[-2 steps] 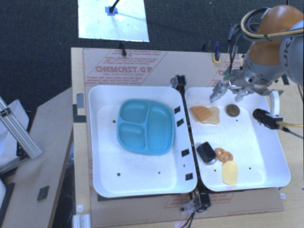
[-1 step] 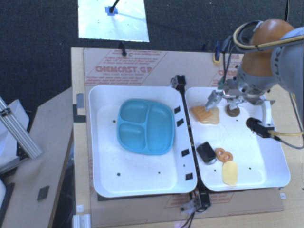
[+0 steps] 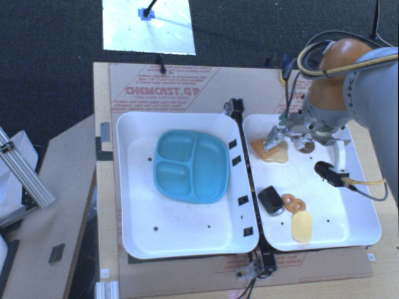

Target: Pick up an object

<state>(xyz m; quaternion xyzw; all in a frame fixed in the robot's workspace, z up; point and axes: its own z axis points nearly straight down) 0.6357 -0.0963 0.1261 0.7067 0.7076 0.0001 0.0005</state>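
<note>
Reaching in from the right, the grey arm (image 3: pixel 368 73) with its orange band hangs low over the right bin (image 3: pixel 349 229), and the right bin serves as the landmark for everything else. The hand (image 3: pixel 274 141) sits over the bin's far left part, pressed down at an orange-tan piece (image 3: pixel 274 151) that lies flat on the bin floor; one metal finger (image 3: pixel 272 137) touches the piece's top edge. Whether the fingers are spread or closed cannot be told from this slant, and nothing is visibly lifted between them. Toward the bin's near side lie a black block (image 3: pixel 270 199), a small pretzel (image 3: pixel 292 202) just beside it, and a pale yellow piece (image 3: pixel 302 227) nearest the front rim. A black cable plug (image 3: pixel 330 173) hangs over the bin's middle, right of the hand. Left of the right bin, touching it along a black divider, the left bin (image 3: pixel 134 229) holds a blue plate (image 3: pixel 190 166) with three compartments. Both bins rest on the counter (image 3: pixel 162 86), behind which a white sheet (image 3: pixel 148 17) lies on dark floor.
</note>
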